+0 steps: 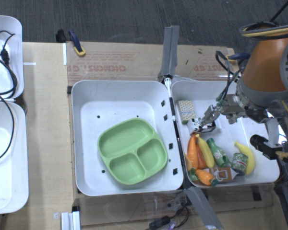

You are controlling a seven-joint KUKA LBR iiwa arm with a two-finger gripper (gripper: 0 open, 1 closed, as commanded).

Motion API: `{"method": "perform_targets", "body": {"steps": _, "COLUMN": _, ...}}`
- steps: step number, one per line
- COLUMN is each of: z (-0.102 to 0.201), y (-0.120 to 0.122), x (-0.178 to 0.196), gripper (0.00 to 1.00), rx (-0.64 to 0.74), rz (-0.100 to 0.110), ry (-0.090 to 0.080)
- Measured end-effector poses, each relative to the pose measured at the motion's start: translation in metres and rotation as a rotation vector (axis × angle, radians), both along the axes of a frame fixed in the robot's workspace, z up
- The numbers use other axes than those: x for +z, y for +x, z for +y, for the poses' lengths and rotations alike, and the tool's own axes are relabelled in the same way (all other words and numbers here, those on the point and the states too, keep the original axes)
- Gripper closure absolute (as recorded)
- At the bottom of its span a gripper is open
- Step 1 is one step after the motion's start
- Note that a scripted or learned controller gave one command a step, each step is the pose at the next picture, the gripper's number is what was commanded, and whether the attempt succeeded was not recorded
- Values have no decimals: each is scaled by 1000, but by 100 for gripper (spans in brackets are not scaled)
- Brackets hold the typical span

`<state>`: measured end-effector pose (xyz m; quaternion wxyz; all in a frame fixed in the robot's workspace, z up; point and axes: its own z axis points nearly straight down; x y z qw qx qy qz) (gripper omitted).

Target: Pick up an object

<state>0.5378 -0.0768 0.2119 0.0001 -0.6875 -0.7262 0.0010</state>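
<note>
Over the right bin point(271, 176), the gripper point(205, 122) hangs low; whether it is clenched I cannot tell. Just below it, touching side by side, a carrot point(192, 154) and a banana point(205, 152) lie lengthwise, tips toward the gripper.

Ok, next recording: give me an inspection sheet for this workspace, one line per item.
Surface: light wooden bench bearing two shallow white bins.
Job's things: right bin holds a heap of toy food: orange carrot, yellow banana, green bottle, small patterned sponge.
Clutter: left bin holds a green three-compartment plastic plate.
Grippers: two-finger gripper low over the right bin above the heap; finger state unclear.
Cables: black cables at far left.
Surroundings: dark floor beyond the bench.
</note>
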Motion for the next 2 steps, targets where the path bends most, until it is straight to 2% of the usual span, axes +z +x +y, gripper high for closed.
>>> {"method": "perform_targets", "body": {"steps": 1, "z": -42, "y": -14, "x": -121, "gripper": 0, "rx": -25, "rz": 2, "ry": 1}}
{"method": "perform_targets", "body": {"steps": 2, "z": -60, "y": 45, "x": -54, "gripper": 0, "rx": -4, "rz": -2, "ry": 0}}
